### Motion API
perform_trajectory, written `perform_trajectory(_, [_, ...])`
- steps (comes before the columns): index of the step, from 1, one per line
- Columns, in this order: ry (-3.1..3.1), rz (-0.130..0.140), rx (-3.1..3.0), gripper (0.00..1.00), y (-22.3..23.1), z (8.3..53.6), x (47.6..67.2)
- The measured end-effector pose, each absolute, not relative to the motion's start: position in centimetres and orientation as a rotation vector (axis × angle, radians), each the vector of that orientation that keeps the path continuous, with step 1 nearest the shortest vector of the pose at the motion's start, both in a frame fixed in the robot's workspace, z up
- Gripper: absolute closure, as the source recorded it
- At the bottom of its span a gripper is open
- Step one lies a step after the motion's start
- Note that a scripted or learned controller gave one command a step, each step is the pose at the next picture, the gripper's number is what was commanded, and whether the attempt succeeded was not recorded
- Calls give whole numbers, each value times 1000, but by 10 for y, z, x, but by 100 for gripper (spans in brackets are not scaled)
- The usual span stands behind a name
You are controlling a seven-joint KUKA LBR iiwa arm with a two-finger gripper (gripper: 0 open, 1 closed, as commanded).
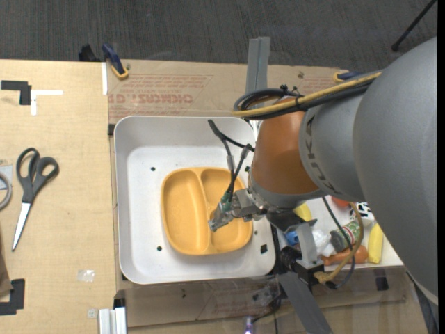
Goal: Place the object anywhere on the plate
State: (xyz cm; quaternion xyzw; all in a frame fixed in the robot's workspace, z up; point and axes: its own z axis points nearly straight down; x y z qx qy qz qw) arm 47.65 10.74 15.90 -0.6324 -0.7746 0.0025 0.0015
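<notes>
The pincer (221, 218) hung low over the right compartment of the yellow divided plate (184, 211), which lay in the left white bin (135, 186). Whether it was spread or pressed together could not be told, nor whether anything sat in it. The grey arm (361, 138) with its orange band (281, 155) covered most of the right bin, where a yellow object (375, 245) and an orange one (342, 256) showed. Scissors (29, 186) lay on the table (62, 256) to the left.

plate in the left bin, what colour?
Yellow-orange. The divided plate shows plainly in the camera view, lying in the white bin.
</notes>
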Motion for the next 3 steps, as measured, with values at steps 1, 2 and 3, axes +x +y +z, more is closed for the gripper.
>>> perform_trajectory(1, [-2427,12,-1988,100,106,167,477])
perform_trajectory(2, [-2645,5,-1697,100,116,329,478])
perform_trajectory(3, [-2588,8,-1779,100,140,248,510])
